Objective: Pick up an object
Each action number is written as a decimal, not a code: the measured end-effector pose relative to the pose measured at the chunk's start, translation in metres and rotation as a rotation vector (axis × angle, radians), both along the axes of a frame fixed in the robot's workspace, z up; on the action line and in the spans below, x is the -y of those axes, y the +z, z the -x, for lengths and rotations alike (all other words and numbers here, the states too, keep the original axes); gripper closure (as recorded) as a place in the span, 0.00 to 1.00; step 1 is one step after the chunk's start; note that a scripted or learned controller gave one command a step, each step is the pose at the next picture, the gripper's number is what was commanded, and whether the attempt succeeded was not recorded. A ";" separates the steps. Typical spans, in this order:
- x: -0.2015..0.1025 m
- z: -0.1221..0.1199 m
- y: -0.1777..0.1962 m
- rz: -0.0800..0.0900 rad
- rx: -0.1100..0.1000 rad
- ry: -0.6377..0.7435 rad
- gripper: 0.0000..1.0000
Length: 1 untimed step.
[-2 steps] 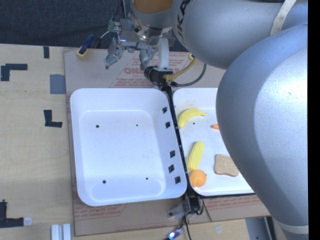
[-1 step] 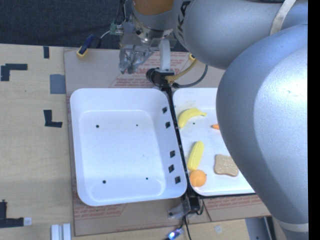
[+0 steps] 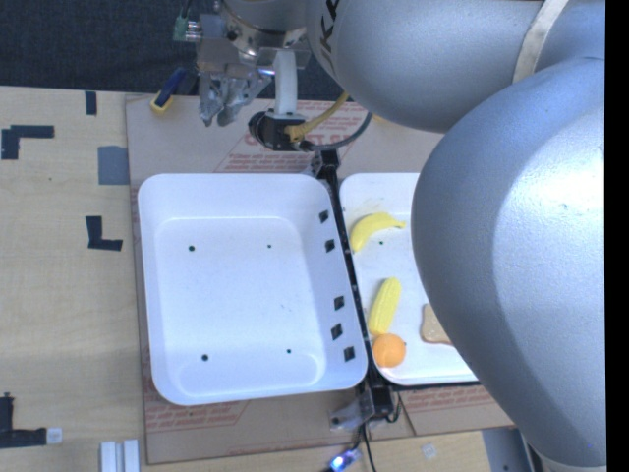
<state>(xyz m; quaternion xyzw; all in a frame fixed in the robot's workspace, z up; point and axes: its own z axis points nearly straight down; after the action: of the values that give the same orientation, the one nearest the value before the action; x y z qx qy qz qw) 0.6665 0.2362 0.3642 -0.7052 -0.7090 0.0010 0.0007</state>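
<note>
1. The gripper [image 3: 224,106] hangs above the bench beyond the far edge of the left bin [image 3: 157,264], over the cardboard sheet [image 3: 187,136]; nothing lies between its fingers. Whether the jaws stand open or closed cannot be told from this angle.
2. The grey arm [image 3: 511,214] sweeps in from the right and covers much of the right bin [image 3: 383,180].
3. Right bin, visible part, near the dividing wall:
   - a banana [image 3: 373,229], toward the far end;
   - a yellow corn cob [image 3: 384,305], nearer the camera;
   - an orange ball [image 3: 389,350], just beside the cob's near end;
   - a tan piece [image 3: 433,324], possibly bread, partly hidden by the arm.
4. All four objects rest on the bin floor, well apart from the gripper.
5. A blue-and-yellow item [image 3: 170,91] lies on the bench left of the gripper; too blurred to identify.
</note>
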 end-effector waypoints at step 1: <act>0.003 0.024 0.116 -0.002 0.008 -0.002 1.00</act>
<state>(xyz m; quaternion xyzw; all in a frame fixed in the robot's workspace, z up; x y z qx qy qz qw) 0.6422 0.2336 0.4802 -0.7059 -0.7083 -0.0026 -0.0013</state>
